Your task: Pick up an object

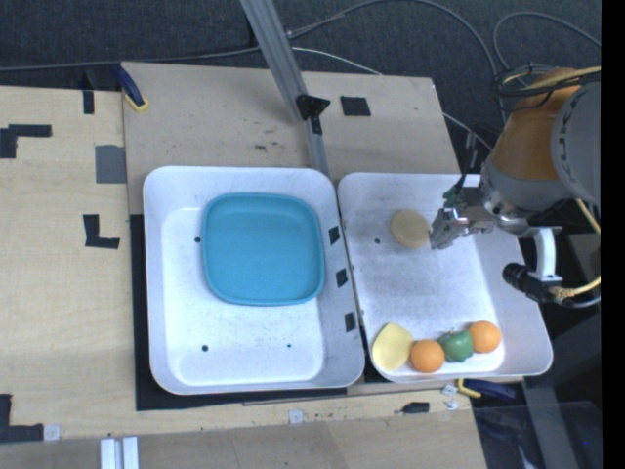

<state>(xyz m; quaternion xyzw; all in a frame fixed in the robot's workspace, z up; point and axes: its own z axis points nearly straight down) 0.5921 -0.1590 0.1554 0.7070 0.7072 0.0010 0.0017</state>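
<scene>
Wooden bench (59, 262) first, spreading under and well to the left of the right bin (430, 281), with dark tape patches on its boards. Left bin (156, 262) next, white and shallow, set edge to edge against the right bin's left wall. Right bin itself white, its floor speckled and mostly bare in the middle. Inside the left bin, so left of the right bin, a square blue plate (264, 247) with rounded corners, lying flat. Above the right bin's right rim, the grey arm (547, 154) with its orange band, reaching in across that rim. Beyond the right bin's far left corner, a slanted metal pole (283, 57) rising toward the top of the view. Over the right bin's far half, the gripper (441, 233), pointing left and low over the floor; open or closed cannot be told from this angle. Just left of the gripper, in the right bin's far half, a tan round lump (410, 229), resting on the floor, very close to the gripper tip, contact unclear. Along the right bin's near wall, a row of small toy foods: a yellow piece (393, 346) at the left end, then an orange ball (427, 356), a green piece (456, 346), and a second orange ball (484, 337) nearest the right rim, all close together.
</scene>
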